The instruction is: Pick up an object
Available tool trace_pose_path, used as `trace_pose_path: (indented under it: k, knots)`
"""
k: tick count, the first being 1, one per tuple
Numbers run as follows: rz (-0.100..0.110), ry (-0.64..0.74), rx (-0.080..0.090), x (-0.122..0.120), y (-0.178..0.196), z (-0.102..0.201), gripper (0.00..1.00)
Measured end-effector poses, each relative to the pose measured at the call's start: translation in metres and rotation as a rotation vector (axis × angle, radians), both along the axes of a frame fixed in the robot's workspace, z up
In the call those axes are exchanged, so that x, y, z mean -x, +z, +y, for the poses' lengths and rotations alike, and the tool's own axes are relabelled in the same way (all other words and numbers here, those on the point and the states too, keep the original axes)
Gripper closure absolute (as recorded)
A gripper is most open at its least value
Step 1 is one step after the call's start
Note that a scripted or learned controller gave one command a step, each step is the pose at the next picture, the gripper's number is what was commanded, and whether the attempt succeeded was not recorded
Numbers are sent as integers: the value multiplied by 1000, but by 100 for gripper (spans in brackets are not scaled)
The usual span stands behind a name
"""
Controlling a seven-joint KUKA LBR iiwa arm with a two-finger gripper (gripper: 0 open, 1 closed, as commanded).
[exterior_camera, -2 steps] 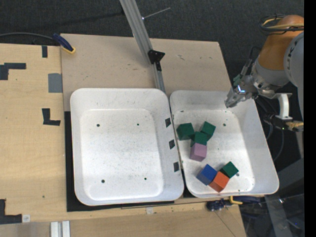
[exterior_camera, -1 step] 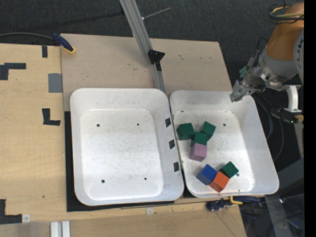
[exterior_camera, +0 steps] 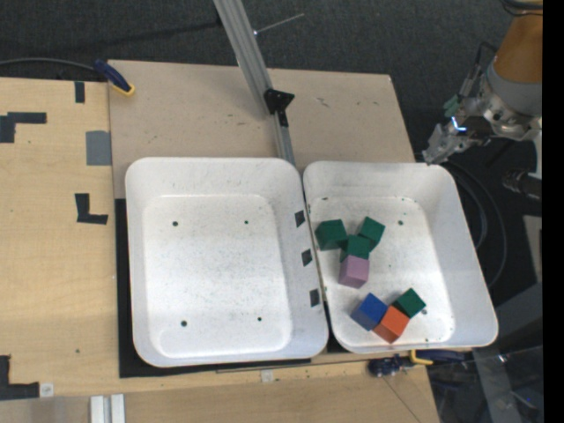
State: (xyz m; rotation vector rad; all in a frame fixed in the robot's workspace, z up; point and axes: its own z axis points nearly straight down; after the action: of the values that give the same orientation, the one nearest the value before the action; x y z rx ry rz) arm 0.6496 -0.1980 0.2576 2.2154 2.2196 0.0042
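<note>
White plastic bins sit side by side on a wood bench (exterior_camera: 220,104). All the small blocks lie in the right bin (exterior_camera: 441,192), and none is lifted.

Near the middle of that bin 3 green blocks make a group: one green block (exterior_camera: 331,233) on the left, a second green block (exterior_camera: 372,231) to its right, and a third green block (exterior_camera: 358,247) just below and between them, touching both. A purple block (exterior_camera: 353,270) lies directly under the third one, touching it.

Lower, near the front wall, are 3 more blocks pressed together: a blue block (exterior_camera: 370,310) on the left, an orange block (exterior_camera: 393,323) at its right and a bit lower, and a dark green block (exterior_camera: 410,303) above the orange one.

The left bin (exterior_camera: 141,192) is next to it; the two rims meet at the center.

The gripper (exterior_camera: 438,151) is at the upper right, outside the right bin, just beyond its back right corner and well apart from every block. It hangs from the grey arm w/ the orange band (exterior_camera: 518,47). The fingers are too small and dark here, so I cannot tell if they are spread or pressed together. Nothing is seen between them.

A grey metal rail (exterior_camera: 251,51) goes slanted from the top edge to the place where the bins meet.
</note>
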Motion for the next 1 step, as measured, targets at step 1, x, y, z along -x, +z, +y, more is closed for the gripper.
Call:
trace_pose_path:
  k: [1]
  knots:
    - [7, 3, -3, 9, 1, 51, 100]
